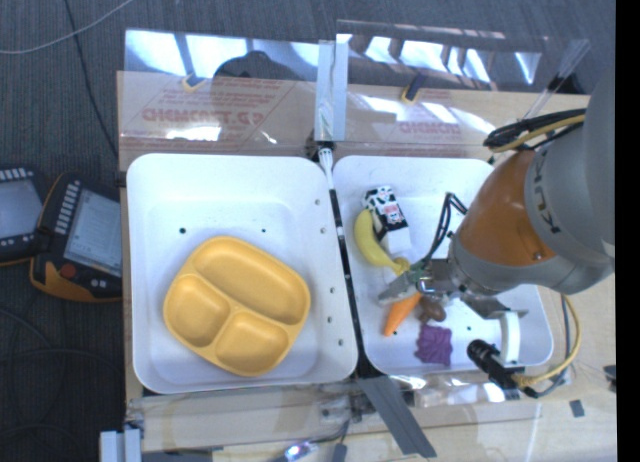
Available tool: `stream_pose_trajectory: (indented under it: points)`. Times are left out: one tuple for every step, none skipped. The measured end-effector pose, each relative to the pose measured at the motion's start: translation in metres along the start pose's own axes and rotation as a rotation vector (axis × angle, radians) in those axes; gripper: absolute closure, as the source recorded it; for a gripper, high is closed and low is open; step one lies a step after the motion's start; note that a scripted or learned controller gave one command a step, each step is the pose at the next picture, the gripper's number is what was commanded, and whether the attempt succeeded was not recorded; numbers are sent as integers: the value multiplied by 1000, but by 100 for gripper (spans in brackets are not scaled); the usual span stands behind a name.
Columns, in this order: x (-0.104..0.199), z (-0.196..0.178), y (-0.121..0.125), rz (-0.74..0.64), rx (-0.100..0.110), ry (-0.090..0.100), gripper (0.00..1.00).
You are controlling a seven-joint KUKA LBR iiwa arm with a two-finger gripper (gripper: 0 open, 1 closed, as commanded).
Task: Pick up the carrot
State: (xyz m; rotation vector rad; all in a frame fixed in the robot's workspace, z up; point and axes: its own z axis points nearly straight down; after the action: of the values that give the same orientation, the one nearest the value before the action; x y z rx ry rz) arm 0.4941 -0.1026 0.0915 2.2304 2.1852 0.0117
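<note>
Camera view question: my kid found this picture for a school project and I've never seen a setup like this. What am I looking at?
One camera looks down at a slant on a bench with two shallow white bins. The grey-and-orange machine at the right is a robot arm; its gripper is low in the right bin, just above an orange carrot. Whether it grips anything I cannot tell. Nearby lie a yellow banana, a purple toy and a small black-and-white carton. The left bin holds a yellow divided plate.

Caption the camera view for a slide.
Gripper poised over the carrot in the right bin, beside a banana; yellow tray left.
</note>
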Motion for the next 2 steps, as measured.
stream_pose_trajectory:
  points:
    - [2,-9,1,-2,1,4,100]
    - [15,-91,12,181,22,3,100]
